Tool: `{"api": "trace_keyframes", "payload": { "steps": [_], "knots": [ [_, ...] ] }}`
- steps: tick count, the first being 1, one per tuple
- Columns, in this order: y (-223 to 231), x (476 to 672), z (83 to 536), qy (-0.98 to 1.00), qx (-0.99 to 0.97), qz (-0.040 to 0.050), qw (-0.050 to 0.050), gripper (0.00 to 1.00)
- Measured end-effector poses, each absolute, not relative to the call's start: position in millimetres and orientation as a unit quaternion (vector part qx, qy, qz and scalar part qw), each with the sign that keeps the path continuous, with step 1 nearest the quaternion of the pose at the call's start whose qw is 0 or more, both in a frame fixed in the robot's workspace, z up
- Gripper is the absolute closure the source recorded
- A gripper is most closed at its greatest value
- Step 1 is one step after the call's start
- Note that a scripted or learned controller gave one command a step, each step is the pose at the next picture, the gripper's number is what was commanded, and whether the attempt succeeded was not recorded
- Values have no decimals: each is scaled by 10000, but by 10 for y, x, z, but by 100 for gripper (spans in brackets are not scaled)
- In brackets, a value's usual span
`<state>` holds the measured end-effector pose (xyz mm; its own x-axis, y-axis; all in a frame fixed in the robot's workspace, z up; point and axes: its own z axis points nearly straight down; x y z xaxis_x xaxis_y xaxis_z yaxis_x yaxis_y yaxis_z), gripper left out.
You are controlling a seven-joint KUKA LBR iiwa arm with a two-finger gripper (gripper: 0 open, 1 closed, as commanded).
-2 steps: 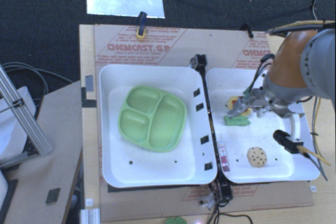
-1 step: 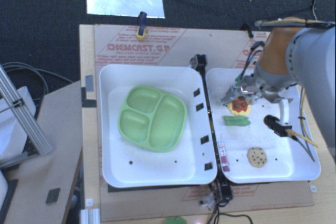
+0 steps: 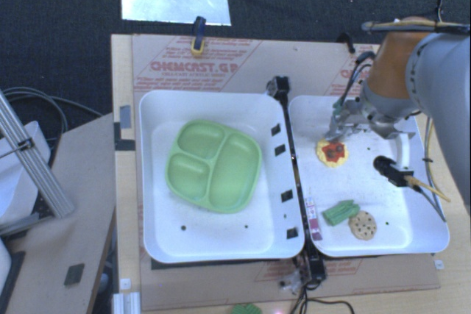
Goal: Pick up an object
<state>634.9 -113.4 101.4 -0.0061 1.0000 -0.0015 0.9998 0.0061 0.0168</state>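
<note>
Gripper (image 3: pixel 335 134) sits low in the right bin (image 3: pixel 427 232), directly over a yellow-and-red toy pizza slice (image 3: pixel 332 152); finger spacing cannot be determined. Green toy (image 3: pixel 339 212) and cookie (image 3: pixel 362 225) lie near the front edge. Left bin (image 3: pixel 158 232) holds a green divided plate (image 3: pixel 213 166).

The bench (image 3: pixel 221 59), a tan board with red lettering across the middle of the frame, bears two shallow white bins side by side, the left bin (image 3: pixel 158 232) and right bin (image 3: pixel 412 235), touching at centre.
</note>
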Motion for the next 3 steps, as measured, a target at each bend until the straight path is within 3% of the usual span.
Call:
{"api": "trace_keyframes", "payload": {
  "steps": [1, 2, 3],
  "knots": [
    [-906, 6390, 4114, 7096, 7045, 68, 90, 100],
    [-71, 6675, 5333, 7120, 7021, 74, 64, 100],
    [838, 6683, 5360, 7107, 7035, 24, 13, 100]
  ]
}}
